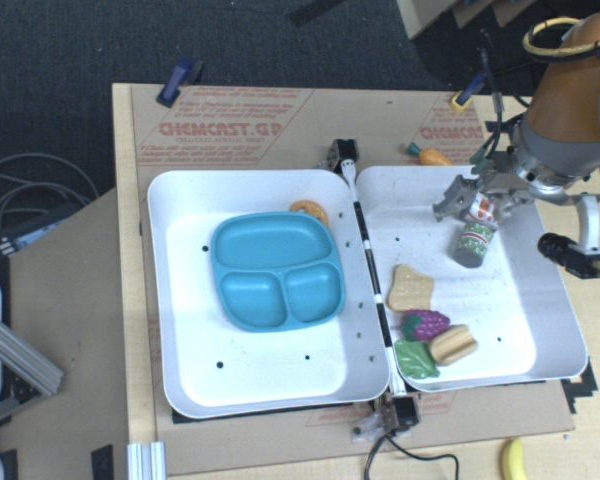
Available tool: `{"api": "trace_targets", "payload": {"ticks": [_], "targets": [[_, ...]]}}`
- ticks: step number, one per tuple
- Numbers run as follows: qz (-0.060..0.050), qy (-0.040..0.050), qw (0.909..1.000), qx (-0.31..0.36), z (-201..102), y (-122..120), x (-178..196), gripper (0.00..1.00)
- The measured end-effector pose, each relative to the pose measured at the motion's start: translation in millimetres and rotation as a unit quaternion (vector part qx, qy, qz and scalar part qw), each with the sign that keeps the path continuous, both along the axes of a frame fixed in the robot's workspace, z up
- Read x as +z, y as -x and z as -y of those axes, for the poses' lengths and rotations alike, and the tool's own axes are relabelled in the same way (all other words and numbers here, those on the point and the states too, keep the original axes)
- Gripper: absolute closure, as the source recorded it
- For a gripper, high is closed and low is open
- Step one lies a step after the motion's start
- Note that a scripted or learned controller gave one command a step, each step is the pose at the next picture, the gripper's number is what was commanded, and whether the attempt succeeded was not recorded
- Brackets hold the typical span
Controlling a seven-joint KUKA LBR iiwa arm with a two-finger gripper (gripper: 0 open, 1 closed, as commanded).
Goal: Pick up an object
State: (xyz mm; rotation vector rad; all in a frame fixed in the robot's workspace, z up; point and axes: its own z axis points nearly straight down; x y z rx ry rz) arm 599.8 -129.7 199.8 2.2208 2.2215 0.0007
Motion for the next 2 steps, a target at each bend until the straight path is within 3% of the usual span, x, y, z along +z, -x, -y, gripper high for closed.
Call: {"api": "trace_targets", "payload": {"ticks": [1, 2], "targets": [[-0.002, 0.0002, 1.0, 0.0, 62, -12, -70, 0.0], [-0.001, -0.0005, 1.0, 0.0, 25, 15, -116, 0.0]]}}
